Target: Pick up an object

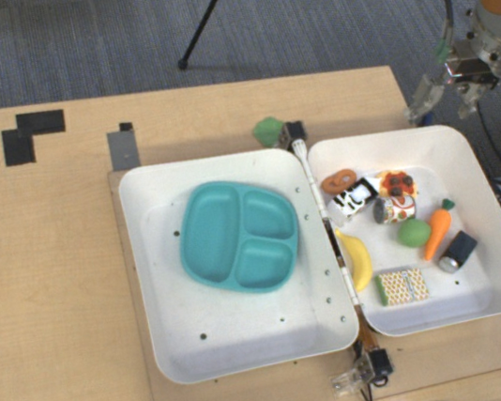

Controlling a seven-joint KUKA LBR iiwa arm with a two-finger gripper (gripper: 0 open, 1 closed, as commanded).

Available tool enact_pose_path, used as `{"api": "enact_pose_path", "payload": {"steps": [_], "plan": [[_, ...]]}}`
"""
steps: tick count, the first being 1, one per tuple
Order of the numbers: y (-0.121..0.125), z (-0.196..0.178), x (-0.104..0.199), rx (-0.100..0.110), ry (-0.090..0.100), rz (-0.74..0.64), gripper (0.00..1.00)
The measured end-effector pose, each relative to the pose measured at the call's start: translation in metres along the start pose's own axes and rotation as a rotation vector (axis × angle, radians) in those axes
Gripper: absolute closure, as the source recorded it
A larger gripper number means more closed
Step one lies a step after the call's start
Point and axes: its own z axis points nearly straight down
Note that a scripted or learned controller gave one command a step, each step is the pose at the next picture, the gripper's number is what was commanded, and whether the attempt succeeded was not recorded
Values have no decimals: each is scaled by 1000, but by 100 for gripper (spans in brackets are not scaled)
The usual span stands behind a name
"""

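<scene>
The right bin (483, 167) holds several small objects: a yellow banana (358, 261), an orange carrot (438, 228), a green lime-like ball (414, 233), a black cylinder (457, 250), a patterned flat pad (403, 286), a brown ring (338, 180), a black-and-white piece (359, 196) and a red-orange toy (398, 184). My gripper (444, 101) hangs above the bench just beyond the right bin's far right corner, clear of all the objects. Its fingers are spread, with nothing between them.
A teal divided plate (237, 235) lies in the left bin (160, 286). A green ball (268, 131) sits on the bench behind the join of the two bins. Cables run at the right edge near the arm.
</scene>
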Motion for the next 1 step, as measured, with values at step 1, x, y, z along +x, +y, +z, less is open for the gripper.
{"api": "enact_pose_path", "payload": {"steps": [1], "plan": [[-31,122,14,4,1,2,0]]}}
